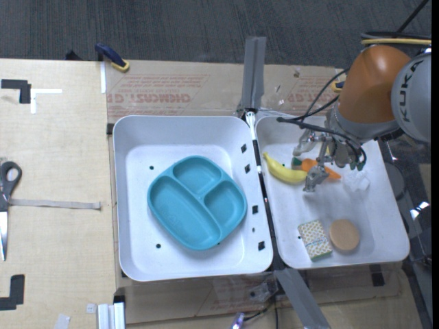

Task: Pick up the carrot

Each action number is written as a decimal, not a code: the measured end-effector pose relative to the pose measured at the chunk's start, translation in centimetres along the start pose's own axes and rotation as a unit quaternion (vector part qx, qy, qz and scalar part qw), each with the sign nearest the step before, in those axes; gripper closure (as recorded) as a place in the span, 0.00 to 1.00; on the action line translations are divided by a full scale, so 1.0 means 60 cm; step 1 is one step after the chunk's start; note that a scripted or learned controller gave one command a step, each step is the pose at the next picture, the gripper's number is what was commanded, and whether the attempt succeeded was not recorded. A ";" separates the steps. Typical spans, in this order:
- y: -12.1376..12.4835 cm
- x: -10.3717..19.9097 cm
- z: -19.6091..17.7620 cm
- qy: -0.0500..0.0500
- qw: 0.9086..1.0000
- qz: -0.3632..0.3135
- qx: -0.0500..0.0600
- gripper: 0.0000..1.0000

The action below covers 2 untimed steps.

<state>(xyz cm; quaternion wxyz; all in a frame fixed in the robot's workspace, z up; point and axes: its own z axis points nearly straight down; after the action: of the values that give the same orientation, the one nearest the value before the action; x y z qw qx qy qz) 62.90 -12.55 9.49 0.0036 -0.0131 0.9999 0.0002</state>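
Smooth white bin (384, 252): gripper (317, 173) over tapered orange carrot (328, 170), nr curved banana (282, 171).

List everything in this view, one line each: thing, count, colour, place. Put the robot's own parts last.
Bins: two, white, side by side on the bench.
Divided plate: one, blue, middle of the left bin.
Banana: one, yellow, upper left of the right bin.
Carrot: one, orange with a green end, beside the banana, under the gripper.
Sponge: one, patterned yellow-green, lower part of the right bin.
Round disc: one, tan, right beside the sponge.
Scissors: one, grey handles, left edge of the bench.
Clamp: one, blue and yellow, top of the bench.
Arm: one, grey and orange, above the right bin.
Gripper: one, metallic, over the carrot.
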 end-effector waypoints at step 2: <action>-0.087 -0.052 -0.285 -0.001 0.978 -0.207 0.000 1.00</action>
<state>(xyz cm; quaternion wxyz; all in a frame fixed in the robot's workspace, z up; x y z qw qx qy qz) 66.04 -17.66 26.60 0.0043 -0.2203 0.9754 -0.0006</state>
